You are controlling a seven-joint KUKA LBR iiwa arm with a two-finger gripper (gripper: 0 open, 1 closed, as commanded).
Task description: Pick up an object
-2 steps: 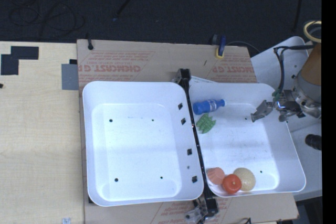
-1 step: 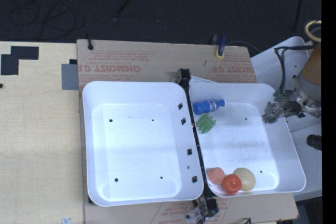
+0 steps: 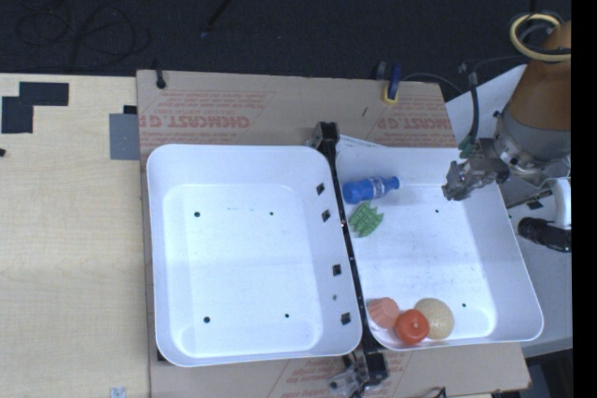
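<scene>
Hovering above the right bin's [image 3: 508, 242] far right edge: gripper [image 3: 459, 185], finger state indiscernible. Contents: blue bottle [image 3: 369, 189], green piece [image 3: 366, 221] by the left wall; red ball [image 3: 411, 326], cream ball [image 3: 435, 317] at the near edge.

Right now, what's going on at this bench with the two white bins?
A grey robot arm reaches in from the right, with its gripper hanging over the upper right part of the right bin. That bin holds a blue bottle and a green item near its upper left, and a pink piece, a red round object and a cream ball clustered at its lower edge. Nothing shows between its fingers, so no pick yet.
</scene>
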